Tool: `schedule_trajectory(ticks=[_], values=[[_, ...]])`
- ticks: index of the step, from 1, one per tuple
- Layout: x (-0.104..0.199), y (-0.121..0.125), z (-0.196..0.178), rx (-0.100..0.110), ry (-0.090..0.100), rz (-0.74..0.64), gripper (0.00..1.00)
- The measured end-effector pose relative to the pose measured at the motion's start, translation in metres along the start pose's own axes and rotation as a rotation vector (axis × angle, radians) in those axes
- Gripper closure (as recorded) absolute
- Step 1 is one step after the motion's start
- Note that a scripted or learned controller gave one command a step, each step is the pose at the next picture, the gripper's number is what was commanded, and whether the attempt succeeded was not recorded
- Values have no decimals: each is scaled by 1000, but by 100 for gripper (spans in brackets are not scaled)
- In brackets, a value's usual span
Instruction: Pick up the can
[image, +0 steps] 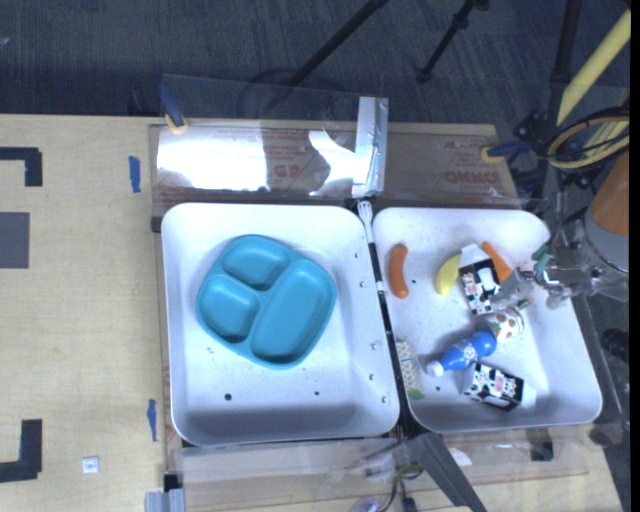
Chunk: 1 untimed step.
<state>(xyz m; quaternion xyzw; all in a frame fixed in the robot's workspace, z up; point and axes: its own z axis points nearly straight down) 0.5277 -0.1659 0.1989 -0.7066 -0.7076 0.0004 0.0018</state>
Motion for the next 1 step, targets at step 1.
schedule_trajectory(ticks=[1], values=[[-57,110,44,-6,-4,23,0]])
